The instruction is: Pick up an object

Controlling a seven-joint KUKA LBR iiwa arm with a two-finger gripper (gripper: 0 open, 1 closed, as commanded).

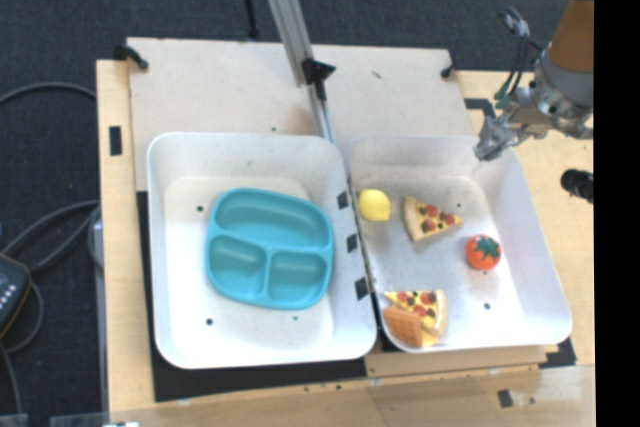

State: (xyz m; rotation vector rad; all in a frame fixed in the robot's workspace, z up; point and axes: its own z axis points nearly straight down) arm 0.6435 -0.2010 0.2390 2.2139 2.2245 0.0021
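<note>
My claw [488,145] hangs over right bin [520,185] far-right corner | its grip state I cannot tell | tomato [482,252] by right edge | lemon [374,205] near left wall

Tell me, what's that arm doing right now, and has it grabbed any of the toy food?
Gripper over right bin's far rim, holding nothing. Lemon, two pizza slices, tomato untouched. Path clear.
</note>
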